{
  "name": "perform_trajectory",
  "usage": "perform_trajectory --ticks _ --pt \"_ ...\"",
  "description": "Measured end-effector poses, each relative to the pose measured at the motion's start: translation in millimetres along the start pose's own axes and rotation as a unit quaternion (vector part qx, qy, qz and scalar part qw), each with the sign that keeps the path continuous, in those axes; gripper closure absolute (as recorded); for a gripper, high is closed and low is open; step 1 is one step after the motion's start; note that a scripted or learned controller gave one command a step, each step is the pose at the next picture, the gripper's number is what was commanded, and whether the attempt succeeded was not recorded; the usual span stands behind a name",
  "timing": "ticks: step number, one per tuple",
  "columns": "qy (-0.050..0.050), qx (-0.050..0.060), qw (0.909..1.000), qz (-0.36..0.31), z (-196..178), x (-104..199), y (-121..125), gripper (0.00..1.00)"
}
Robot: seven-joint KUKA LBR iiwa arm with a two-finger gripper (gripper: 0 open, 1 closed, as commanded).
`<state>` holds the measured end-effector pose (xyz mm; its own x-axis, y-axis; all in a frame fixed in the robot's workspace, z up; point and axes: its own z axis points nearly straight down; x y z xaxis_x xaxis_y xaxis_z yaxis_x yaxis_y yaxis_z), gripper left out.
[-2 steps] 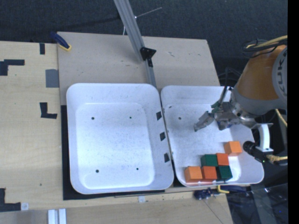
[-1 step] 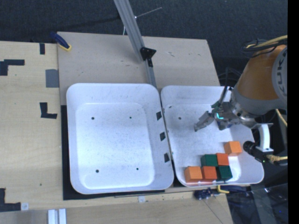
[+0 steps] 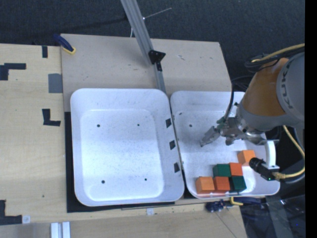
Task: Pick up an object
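Camera view: we are seeing gripper [image 3: 214,136] hovering over right bin [image 3: 198,105], fingers spread, pinching nothing. Orange and green blocks [image 3: 225,177] are clustering in near right corner, apart from gripper. Partial letters are showing on arm [image 3: 277,90], unreadable.

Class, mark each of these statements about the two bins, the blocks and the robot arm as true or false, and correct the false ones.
1. The blocks lie in the right bin. True.
2. The blocks are blue and yellow. False: they are orange and green.
3. The gripper hangs over the right bin. True.
4. The gripper holds a green block. False: nothing shows between its fingers.
5. The blocks sit at the bin's far edge. False: they cluster in its near right corner.
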<state>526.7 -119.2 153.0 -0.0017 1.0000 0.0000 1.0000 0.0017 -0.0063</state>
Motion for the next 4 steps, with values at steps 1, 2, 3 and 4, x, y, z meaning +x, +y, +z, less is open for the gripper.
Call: perform_trajectory --ticks 1,2,3,4 --pt "0.0 0.0 1.0 0.001 47.6 -7.6 -0.1 0.0" --pt "0.0 -0.001 1.0 0.0 62.1 -7.2 -0.9 0.0" --pt "0.001 -0.001 1.0 -0.001 52.1 -6.0 -1.0 1.0" --pt "0.0 -0.005 1.0 0.0 -9.4 -2.0 -3.5 1.0"
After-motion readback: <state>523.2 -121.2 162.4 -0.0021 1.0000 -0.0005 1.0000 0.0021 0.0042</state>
